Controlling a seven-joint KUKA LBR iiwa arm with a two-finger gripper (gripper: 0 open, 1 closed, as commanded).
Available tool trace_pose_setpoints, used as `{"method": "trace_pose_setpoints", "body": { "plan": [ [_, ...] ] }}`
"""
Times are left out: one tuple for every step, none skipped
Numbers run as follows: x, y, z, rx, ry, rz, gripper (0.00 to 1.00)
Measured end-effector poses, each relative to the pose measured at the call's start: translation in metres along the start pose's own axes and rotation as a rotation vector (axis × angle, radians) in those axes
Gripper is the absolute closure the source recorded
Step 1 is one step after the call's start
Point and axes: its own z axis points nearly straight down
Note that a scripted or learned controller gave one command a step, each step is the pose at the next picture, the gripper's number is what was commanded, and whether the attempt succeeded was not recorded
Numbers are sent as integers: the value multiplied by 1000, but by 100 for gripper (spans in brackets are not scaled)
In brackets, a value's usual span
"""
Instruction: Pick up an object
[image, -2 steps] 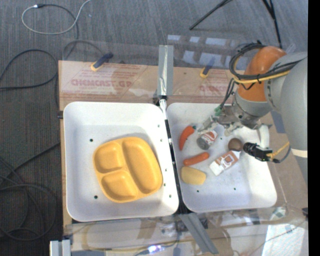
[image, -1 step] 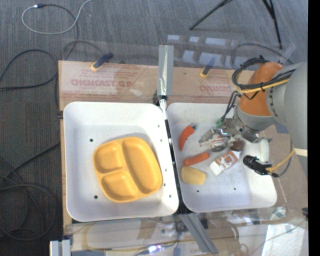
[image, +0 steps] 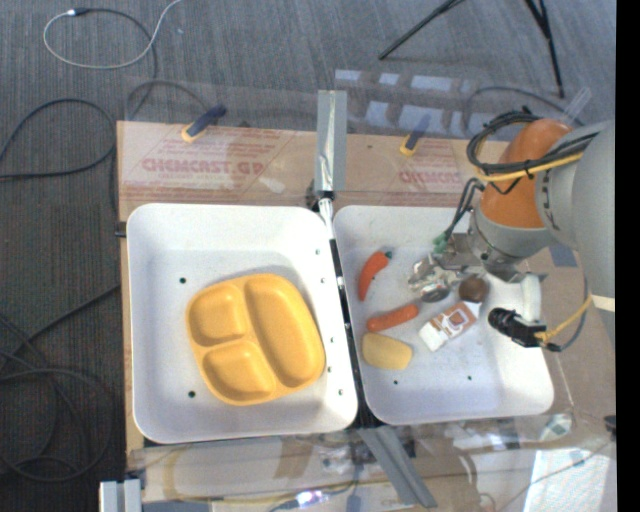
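**Fingers down in the clutter, grip unclear**

Fingers: I cannot tell whether they are spread or closed; the gripper (image: 432, 277) sits low in the right bin (image: 520, 395). My worry is a miss or a shove, since things crowd there (carrot (image: 391, 318) and box (image: 448, 326) just below it). A brown lump (image: 473, 288) lies just beside the gripper, pepper (image: 373, 271) farther left.
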Motion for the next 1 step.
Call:
{"method": "trace_pose_setpoints", "body": {
  "plan": [
    [69, 46, -81, 1, -7, 133, 100]
  ]
}}
